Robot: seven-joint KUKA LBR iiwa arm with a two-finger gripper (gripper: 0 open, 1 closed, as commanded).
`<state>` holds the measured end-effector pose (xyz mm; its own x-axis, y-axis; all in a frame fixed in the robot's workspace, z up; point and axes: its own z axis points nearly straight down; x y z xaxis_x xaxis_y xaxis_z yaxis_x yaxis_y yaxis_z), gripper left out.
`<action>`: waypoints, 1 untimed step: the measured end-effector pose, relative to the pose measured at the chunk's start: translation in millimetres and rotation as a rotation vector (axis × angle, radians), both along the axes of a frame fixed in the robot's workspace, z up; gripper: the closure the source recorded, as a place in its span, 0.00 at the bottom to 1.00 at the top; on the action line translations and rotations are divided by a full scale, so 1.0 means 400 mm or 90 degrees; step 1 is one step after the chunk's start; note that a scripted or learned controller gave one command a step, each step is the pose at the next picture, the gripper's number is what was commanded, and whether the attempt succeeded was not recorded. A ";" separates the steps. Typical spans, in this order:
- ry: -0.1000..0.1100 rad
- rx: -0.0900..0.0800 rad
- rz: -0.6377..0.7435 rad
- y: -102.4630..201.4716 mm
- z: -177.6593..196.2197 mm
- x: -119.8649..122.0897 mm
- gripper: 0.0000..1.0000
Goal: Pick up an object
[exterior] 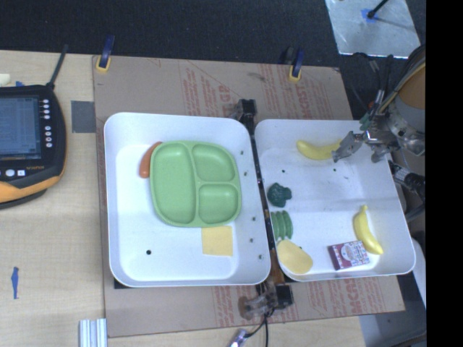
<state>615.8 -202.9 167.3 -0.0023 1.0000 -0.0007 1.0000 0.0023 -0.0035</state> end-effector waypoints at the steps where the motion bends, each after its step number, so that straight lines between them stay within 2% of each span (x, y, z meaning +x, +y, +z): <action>1: 0.001 0.000 0.001 -0.023 0.053 -0.132 0.00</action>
<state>563.0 -212.3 188.7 -0.0038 1.0000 -0.0006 1.0000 0.0038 -0.0045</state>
